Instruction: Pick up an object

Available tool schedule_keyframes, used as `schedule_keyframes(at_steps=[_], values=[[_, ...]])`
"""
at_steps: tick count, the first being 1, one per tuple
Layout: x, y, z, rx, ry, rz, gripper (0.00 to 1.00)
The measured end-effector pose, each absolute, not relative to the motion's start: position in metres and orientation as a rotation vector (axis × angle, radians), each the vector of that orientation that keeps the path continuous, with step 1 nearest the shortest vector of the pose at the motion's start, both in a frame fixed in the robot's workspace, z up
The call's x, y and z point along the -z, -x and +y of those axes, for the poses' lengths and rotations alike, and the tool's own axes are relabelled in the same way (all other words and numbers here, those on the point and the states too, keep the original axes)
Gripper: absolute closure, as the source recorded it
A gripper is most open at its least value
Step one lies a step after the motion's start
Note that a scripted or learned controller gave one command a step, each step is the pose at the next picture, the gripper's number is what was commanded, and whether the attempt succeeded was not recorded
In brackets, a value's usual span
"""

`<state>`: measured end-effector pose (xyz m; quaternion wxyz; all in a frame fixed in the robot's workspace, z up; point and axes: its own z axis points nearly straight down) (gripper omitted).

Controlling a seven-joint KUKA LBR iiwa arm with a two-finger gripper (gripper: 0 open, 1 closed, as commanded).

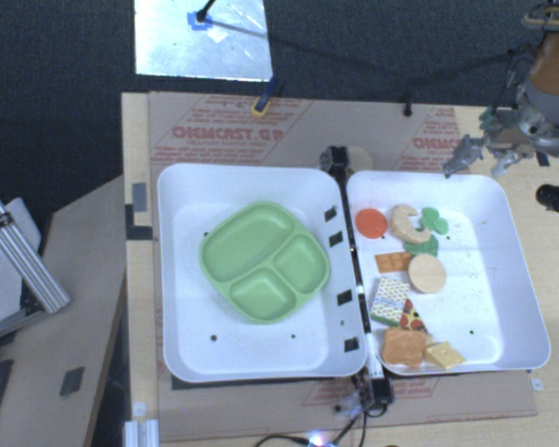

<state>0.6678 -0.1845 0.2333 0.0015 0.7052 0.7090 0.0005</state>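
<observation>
While the claw [485, 156] is hanging above the far right corner of the right bin [512, 277], nothing is sitting between its two fingers, which are standing spread apart, one tip toward the bin's back rim and the other just to the right of it. Every candidate for picking is lying below and to the left of the claw in this slanted overhead view, gathered along the right bin's left side: a red disc [371, 222], a tan bitten ring [408, 223] touching a green leafy piece [432, 223], an orange cracker [392, 262], a round beige slice [427, 274], a patterned square [389, 299], a pizza wedge [411, 321], an orange chunk [403, 346] and a yellow cracker [443, 354]. The green leafy piece and the tan ring are lying nearest, so the claw is probably needing to travel left and toward the camera, then down. The green divided plate [264, 263] is resting farther left, in the left bin [182, 287], well apart from the claw. Both bins are sitting on the desk [224, 124].
</observation>
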Motion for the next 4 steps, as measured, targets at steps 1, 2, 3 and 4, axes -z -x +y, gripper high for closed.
schedule_keyframes(at_steps=[1, 2, 3, 4], values=[[-0.187, -0.666, -0.176, -0.001, -2.214, 2.227, 0.00], [-0.137, -0.677, -0.171, -0.002, -2.212, 2.227, 0.00], [-0.089, -0.679, -0.170, -0.005, -2.212, 2.225, 0.00], [-0.104, -0.680, -0.171, -0.007, -2.206, 2.223, 1.00]])
